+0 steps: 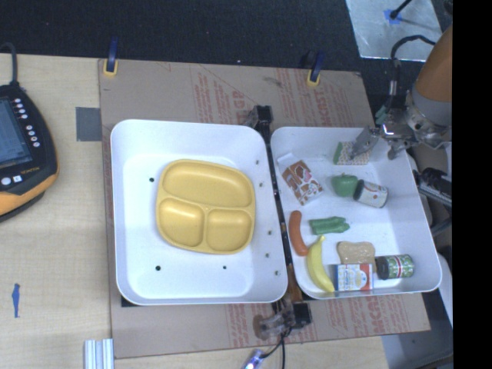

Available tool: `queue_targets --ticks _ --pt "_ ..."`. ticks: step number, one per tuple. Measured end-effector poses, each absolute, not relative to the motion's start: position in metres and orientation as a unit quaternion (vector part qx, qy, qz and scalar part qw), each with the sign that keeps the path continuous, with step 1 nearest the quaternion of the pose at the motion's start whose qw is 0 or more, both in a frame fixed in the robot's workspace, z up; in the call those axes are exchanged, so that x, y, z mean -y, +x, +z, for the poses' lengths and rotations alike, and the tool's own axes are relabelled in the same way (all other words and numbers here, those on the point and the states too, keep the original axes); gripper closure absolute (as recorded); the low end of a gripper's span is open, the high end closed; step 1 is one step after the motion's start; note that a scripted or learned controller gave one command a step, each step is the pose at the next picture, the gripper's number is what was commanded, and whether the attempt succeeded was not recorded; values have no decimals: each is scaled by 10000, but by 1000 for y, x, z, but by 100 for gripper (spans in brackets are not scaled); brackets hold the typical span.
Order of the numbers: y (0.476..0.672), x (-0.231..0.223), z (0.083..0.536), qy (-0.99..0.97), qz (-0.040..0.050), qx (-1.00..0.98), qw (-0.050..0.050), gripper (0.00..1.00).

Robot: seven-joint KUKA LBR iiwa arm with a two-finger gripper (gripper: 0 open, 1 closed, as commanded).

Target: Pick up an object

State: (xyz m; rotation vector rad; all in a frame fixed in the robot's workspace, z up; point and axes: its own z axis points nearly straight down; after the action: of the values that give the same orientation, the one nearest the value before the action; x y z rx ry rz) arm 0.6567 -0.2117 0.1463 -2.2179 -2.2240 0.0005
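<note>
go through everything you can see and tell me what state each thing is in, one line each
Yellow tray: right way up, alone in the left bin.
Banana: lying in the right bin, unpeeled.
Sausage: lying flat beside the banana.
Green pepper: lying loose.
Jar: on its side.
Toast: lying flat.
Gripper: low over the right bin's far corner.

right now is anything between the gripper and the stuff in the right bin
Nothing visible blocks it. The gripper sits over the right bin's far corner, right beside a small grey-green packet. The green pepper and other items lie open further in.
</note>
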Motion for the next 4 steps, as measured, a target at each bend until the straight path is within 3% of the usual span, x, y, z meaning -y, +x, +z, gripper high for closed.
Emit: queue_targets --ticks 1,2,3,4 --pt "576 197 91 -7054 19 7088 21 0" --pt "476 143 92 -7050 7 7092 10 0" --pt "526 141 92 -7049 14 7093 12 0" --pt "622 128 92 -7060 7 7082 13 0"
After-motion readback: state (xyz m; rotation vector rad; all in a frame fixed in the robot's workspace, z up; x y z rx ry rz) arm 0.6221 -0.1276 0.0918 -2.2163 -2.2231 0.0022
